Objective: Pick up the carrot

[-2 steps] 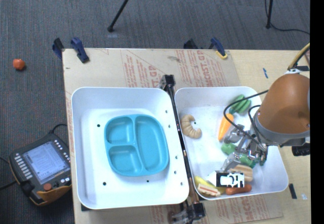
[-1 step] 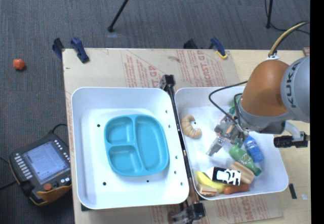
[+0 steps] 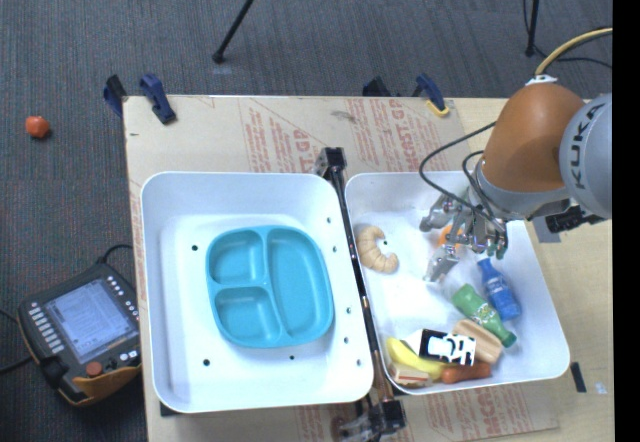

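The gripper (image 3: 452, 248) (whether clenched or released I cannot tell) should travel past the green bottle (image 3: 482, 312) to the carrot (image 3: 468, 373), descending slowly.

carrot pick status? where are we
Done: arm is over the right bin, gripper above the bin floor near the croissant. In hand: nothing visible between the fingers. Left: the grasp itself; an orange piece that may be the carrot lies in the pile at the bin's near edge.
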